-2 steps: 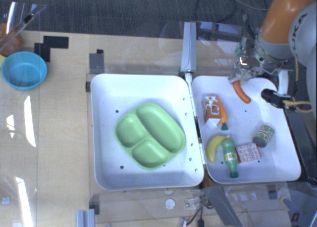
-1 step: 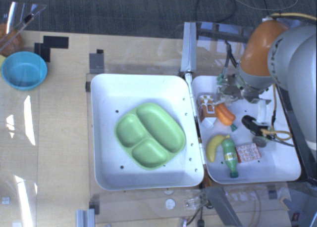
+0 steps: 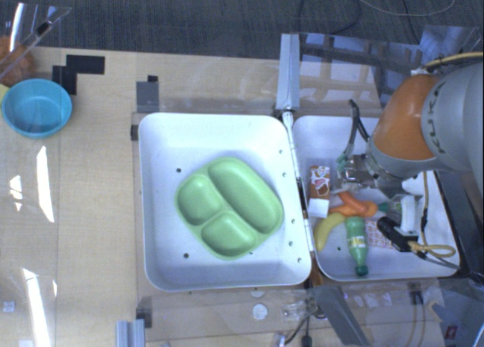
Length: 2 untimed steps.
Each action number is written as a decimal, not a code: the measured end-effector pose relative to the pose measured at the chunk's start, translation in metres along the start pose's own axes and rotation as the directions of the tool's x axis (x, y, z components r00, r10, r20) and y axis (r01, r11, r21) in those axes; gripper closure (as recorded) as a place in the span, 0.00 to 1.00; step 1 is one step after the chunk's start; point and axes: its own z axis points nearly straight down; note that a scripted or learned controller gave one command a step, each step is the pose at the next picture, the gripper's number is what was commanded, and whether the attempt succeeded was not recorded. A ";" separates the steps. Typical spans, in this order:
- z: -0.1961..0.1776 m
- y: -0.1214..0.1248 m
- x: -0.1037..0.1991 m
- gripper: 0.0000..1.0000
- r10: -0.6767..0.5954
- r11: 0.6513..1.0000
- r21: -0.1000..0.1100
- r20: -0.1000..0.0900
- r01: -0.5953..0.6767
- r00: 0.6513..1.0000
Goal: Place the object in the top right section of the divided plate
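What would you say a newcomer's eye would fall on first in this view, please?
Probably the green divided plate, lying alone in the middle of the left bin. Next, the big grey arm with its orange band reaching over the right bin, where a green bottle, a banana and a carrot crowd together.

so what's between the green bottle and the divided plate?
In the camera view, a yellow banana lies just beside the green bottle in the right bin. Then comes the metal divider between the bins, then bare white left-bin floor up to the divided plate.
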 end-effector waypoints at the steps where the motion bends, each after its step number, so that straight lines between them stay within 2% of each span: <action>1: -0.012 0.003 0.001 1.00 -0.003 1.000 -0.008 0.000 0.003 1.000; 2: -0.092 0.045 0.089 1.00 -0.110 0.994 0.014 -0.005 0.110 0.994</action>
